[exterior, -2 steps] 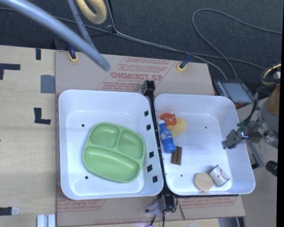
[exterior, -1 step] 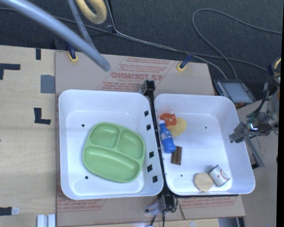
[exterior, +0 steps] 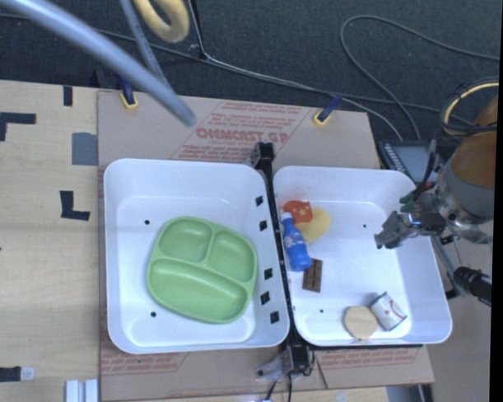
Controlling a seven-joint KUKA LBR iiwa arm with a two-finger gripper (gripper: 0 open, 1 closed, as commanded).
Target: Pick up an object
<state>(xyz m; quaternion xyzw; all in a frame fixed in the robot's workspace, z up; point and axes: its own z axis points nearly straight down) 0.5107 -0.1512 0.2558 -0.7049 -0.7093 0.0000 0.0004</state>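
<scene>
Right white bin (exterior: 420,330), near corner: tan round biscuit (exterior: 360,323), small red-and-white can (exterior: 388,310); midway by divider: brown bar (exterior: 313,276), blue bottle (exterior: 296,246), clustered as candidates; far right: claw (exterior: 395,231), carrying nothing, opening cannot be judged

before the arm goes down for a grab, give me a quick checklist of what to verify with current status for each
1. Gripper over the right bin: ok, it sits above the bin's right side.
2. Gripper empty: ok as far as visible, nothing shows between the fingers.
3. Fingers open for a grasp: cannot tell, they are too small and dark.
4. Gripper lined up over a target: not ok, bare bin floor lies beneath it; the blue bottle and the small can are off to the sides.
5. Target free of clutter: not ok for the blue bottle, it touches the red and yellow items; the brown block lies more apart.
</scene>
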